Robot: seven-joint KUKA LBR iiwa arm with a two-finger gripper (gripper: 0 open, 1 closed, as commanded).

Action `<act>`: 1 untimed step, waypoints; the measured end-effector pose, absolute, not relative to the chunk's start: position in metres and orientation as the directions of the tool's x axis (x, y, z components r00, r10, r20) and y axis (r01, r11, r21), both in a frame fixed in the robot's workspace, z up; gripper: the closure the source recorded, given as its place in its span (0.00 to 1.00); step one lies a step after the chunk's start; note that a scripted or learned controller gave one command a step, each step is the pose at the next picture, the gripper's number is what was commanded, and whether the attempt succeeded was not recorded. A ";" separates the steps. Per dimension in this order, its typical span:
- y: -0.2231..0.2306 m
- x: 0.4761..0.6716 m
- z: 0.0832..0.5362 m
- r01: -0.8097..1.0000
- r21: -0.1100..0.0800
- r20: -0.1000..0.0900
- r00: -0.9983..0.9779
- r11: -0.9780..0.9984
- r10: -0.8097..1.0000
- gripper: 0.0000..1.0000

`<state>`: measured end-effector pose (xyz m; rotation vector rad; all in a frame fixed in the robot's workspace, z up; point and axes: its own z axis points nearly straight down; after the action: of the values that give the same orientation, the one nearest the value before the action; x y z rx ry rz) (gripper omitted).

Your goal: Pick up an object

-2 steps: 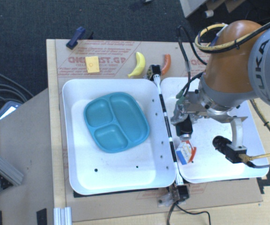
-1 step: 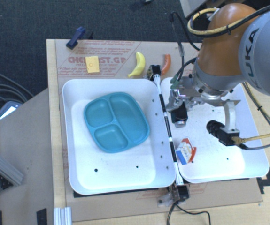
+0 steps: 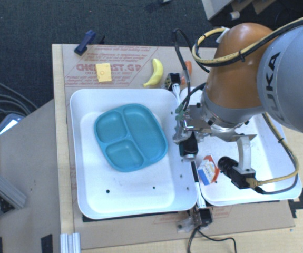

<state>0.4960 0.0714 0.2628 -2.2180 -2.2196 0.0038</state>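
One blue tray (image 3: 130, 136), one banana (image 3: 154, 73), two white bins (image 3: 88, 183).

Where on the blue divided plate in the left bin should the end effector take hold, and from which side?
Probably the raised outer rim of the blue divided plate, on its right edge nearest the end effector, coming down from above. The plate lies flat in the left bin, so only the thin rim offers an edge to pinch.
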 end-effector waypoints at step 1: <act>0.016 0.479 0.259 1.000 -0.004 0.000 0.001 -0.001 1.000 1.00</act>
<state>0.4788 0.0155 0.2591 -2.2208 -2.2182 0.0038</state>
